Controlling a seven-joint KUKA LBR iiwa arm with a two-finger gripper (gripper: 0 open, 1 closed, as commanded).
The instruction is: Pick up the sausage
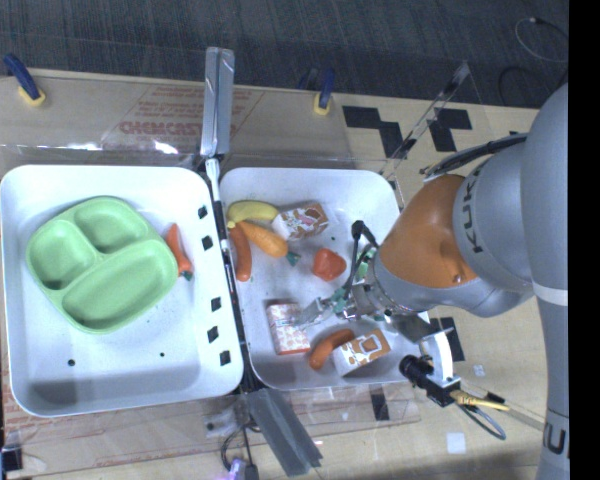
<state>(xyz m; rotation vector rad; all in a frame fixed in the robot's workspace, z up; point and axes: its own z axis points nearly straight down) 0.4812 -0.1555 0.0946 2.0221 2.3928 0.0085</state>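
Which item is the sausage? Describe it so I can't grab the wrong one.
Look in the right bin, near its front edge. The sausage lies there, just below the gripper, between two printed packets. Unlike the carrots further back, it is a stubby, curved, reddish-brown link.

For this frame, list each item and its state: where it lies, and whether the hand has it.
Sausage: lying loose in right bin, near front.
Hand: low over right bin, just above sausage.
Banana: lying at right bin's back left.
Carrot: lying beside banana.
Plate: green, flat in left bin.
Left bin's orange stick: lying against plate's right edge.
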